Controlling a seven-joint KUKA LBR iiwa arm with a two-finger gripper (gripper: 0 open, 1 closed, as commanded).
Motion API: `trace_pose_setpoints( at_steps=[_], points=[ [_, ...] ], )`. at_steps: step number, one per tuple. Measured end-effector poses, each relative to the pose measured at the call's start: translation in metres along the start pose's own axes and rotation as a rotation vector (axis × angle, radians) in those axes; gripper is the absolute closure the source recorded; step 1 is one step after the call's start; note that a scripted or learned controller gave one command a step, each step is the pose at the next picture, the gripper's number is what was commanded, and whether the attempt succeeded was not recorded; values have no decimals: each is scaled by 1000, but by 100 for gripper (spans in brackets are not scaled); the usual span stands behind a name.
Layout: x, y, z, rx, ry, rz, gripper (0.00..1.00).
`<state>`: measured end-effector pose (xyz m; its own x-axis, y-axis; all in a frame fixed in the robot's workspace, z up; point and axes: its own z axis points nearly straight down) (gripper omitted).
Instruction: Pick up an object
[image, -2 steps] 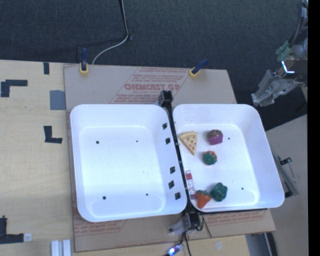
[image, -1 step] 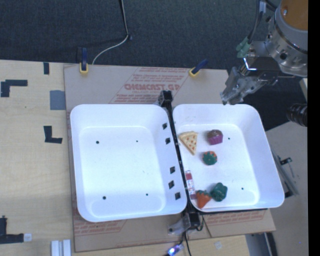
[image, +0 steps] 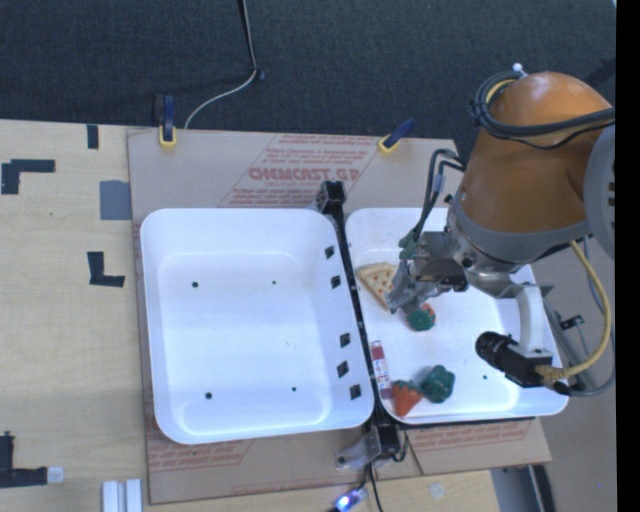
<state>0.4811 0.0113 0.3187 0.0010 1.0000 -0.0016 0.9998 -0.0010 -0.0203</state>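
Claw (image: 415, 300) low in right bin (image: 480, 395), grip state unreadable, just above small green-red object (image: 422, 319), orientation unclear

Your grey KUKA arm with its broad orange band (image: 535, 150) reaches in from the right and hangs steeply downward, the wrist foreshortened toward you. The dark metal two-finger gripper (image: 405, 300) points down and left at its tip. You cannot make out how its fingers stand from this angle.

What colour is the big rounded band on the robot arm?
Orange; the band shows clearly in the camera view.
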Motion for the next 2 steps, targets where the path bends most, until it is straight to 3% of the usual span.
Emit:
trace_pose_setpoints(
  at_steps=[1,2],
  points=[
    [-12,12,-194,-40,1,-2,100],
    [52,-2,-218,-23,3,-9,100]
  ],
)
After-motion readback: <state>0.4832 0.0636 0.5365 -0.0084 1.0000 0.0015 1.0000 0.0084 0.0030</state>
